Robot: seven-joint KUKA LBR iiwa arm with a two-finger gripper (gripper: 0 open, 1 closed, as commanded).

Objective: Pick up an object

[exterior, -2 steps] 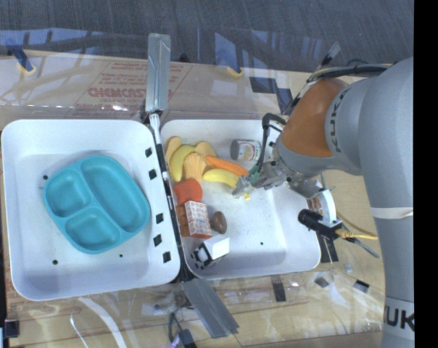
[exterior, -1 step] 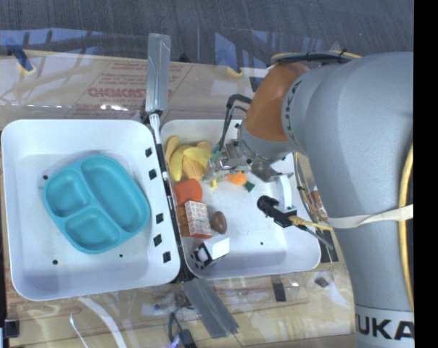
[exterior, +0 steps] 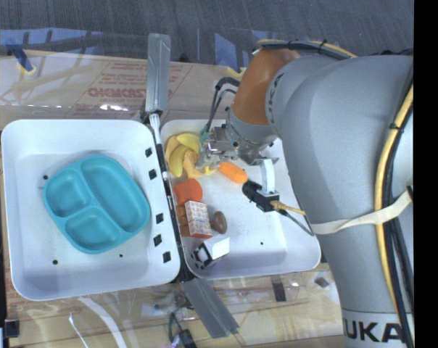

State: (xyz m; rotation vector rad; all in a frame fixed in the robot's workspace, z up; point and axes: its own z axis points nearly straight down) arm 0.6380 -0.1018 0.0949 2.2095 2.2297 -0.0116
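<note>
Claw (exterior: 213, 149) sits low in the right-hand bin (exterior: 291, 249), whether clenched or released I cannot tell, with a banana (exterior: 177, 154) just beside it and an orange carrot-like piece (exterior: 233, 172) close below, so nothing appears lifted yet.

Single fixed camera above bench (exterior: 81, 78), slanted down, both bins (exterior: 30, 267) framed.

A robotics lab: a grey KUKA arm (exterior: 349, 158) over two white bins (exterior: 16, 194) on a taped bench (exterior: 96, 85).
</note>
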